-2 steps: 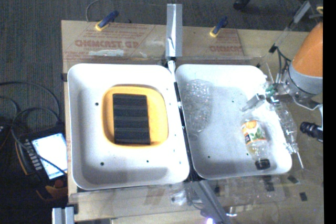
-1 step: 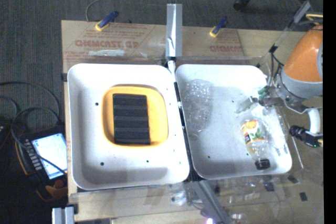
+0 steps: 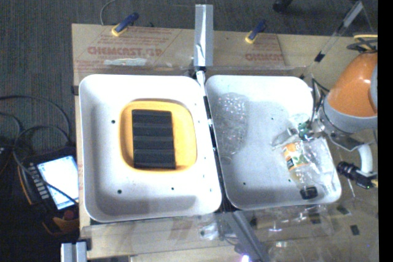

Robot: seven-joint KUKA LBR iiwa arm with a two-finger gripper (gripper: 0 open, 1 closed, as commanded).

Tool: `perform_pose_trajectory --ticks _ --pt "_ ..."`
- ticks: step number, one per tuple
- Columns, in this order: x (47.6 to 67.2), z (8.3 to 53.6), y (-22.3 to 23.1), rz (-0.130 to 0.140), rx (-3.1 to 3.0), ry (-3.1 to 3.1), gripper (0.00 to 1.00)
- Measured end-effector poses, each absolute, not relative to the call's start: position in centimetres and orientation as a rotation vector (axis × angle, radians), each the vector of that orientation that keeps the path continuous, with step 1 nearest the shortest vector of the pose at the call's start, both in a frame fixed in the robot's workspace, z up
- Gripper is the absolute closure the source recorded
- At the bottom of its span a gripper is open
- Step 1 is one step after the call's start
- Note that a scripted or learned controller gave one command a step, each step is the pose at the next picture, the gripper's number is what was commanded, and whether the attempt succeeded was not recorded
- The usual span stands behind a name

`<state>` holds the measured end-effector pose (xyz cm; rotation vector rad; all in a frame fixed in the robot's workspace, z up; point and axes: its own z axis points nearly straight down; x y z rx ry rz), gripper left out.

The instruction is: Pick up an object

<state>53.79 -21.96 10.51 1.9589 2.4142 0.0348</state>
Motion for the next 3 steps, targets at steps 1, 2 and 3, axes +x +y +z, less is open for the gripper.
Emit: perform_pose_trajectory --ticks 1,2,3 --pt "53.19 10.56 -21.99 0.035 1.862 2.471 0.0" --pt "53.21 10.55 -22.04 0.036 1.858 2.477 0.0" --pt "53.09 10.56 -22.02 0.038 1.852 2.477 0.0"
